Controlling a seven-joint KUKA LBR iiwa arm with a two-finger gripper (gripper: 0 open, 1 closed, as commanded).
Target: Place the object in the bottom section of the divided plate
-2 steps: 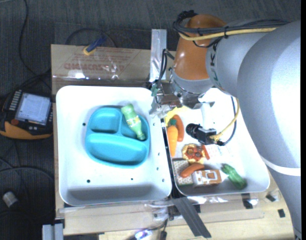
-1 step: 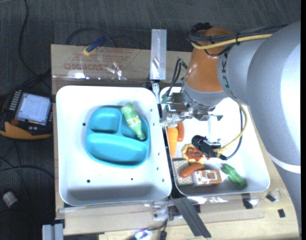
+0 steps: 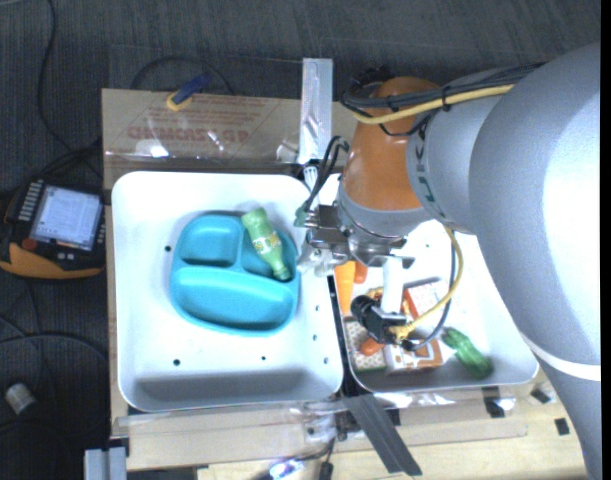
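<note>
A blue divided plate [image 3: 225, 306] lies in the left bin [image 3: 155, 368], its large bottom section bare. A green bottle [image 3: 266, 242] with a pale label lies tilted in the plate's upper right section, its lower end near the plate's right rim. My gripper [image 3: 337, 251] hangs below the orange wrist band, over the wall between the two bins and just right of the bottle. The wrist hides what lies directly under it. An orange piece [image 3: 347, 272] shows just beneath the gripper in the right bin.
The right bin [image 3: 515, 363] holds a green object [image 3: 467, 351] near its front right and printed packets [image 3: 421, 298] in the middle. A clear bag on cardboard [image 3: 200, 128] lies behind the left bin. A handheld device [image 3: 55, 223] sits left of the bench.
</note>
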